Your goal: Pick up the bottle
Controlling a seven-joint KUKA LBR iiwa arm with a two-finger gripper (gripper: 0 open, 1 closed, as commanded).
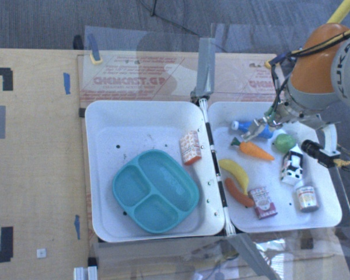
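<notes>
A small blue bottle [244, 125] with a white cap lies on its side near the back of the right bin [326, 217]. My gripper [258, 129] is low over the bottle's right half and hides that part. The grey arm with its orange band [318, 63] reaches in from the upper right. A black-and-white cow-patterned bottle [291, 167] stands further right, apart from the gripper.
Close around the blue bottle are an orange carrot [256, 150] and a green ball [284, 142]. A banana [234, 172], red sausage [238, 192], red carton [262, 202] and small can [307, 198] sit nearer the front. The left bin [99, 156] holds a teal divided plate [156, 190] and a small carton [191, 147].
</notes>
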